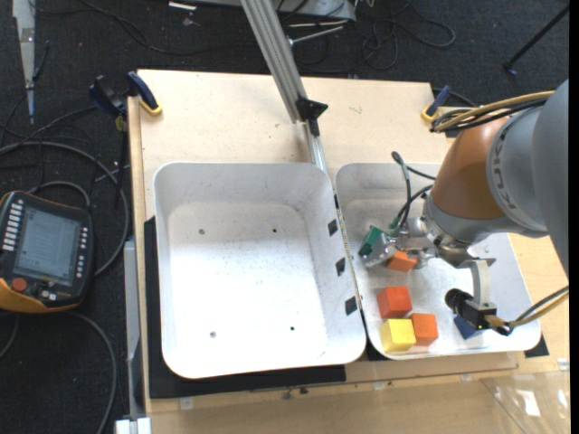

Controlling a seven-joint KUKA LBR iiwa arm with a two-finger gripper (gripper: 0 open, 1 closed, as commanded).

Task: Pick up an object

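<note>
In the right bin point(360, 208), nearest lie a yellow block point(397, 334) and small orange block point(424, 328), a red-orange block point(394, 301) at 12 o'clock of them. Farther, my hand point(399, 253) hovers by an orange piece point(401, 261); whether it grips, I cannot tell.

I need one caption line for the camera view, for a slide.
KUKA arm lowers its gripper over coloured blocks in the right bin, beside an orange block.

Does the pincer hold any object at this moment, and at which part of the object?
It cannot be told. The pincer is low in the right bin, right beside a small orange block, but no grip is visible.
</note>
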